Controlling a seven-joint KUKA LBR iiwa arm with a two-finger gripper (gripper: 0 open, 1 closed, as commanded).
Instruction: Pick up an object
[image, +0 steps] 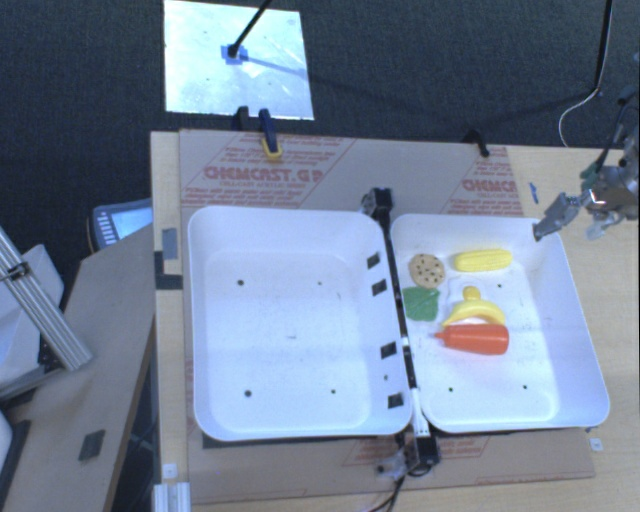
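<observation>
The right bin (572, 330) holds a tan cookie with dark chips (427, 269), a yellow corn cob (483, 261), a green leafy piece (421, 303), a yellow banana (473, 310) and an orange-red carrot (476, 339). The banana lies right against the carrot's far side. My gripper (571, 226) hangs above the bin's far right corner, well right of the corn. Its fingers are spread open and nothing sits between them.
The left bin (290, 320) stands beside the right one, joined by a black divider strip (392, 300). Both rest on a cardboard sheet (300, 165). A yellow clamp (270, 140) and a shiny plate (238, 60) are at the back. An aluminium rail (40, 310) lies at the left.
</observation>
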